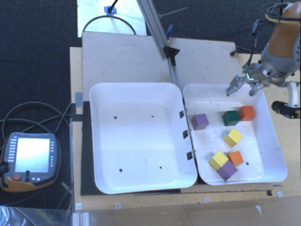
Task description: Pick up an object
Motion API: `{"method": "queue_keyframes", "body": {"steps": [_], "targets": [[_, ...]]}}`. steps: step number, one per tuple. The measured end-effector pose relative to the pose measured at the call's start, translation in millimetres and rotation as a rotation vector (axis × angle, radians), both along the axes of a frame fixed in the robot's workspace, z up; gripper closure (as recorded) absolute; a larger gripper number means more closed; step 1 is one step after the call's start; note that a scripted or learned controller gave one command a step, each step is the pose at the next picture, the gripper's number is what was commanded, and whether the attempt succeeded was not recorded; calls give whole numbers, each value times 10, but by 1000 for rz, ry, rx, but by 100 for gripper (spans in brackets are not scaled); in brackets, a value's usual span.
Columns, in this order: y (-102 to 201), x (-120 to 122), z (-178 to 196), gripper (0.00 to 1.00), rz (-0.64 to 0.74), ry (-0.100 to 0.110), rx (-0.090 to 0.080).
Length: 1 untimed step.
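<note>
The nearest candidates, a green cube (230,118) and an orange-red cube (246,113), sit touching in the right bin (277,159), near its far edge. The gripper (243,87) hovers just above and behind them, fingers spread apart and holding nothing. Because the two touch, a descending finger could land on one instead of straddling either, or knock both askew. The purple cube (200,121) stands alone, a safer target.
</note>
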<state>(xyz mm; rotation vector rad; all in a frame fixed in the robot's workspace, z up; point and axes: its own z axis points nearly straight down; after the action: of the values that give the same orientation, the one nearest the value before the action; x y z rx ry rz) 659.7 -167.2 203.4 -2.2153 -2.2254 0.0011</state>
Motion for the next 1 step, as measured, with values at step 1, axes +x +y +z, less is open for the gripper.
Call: {"method": "queue_keyframes", "body": {"steps": [1], "targets": [[2, 9, 28, 0, 1, -4, -2]]}}
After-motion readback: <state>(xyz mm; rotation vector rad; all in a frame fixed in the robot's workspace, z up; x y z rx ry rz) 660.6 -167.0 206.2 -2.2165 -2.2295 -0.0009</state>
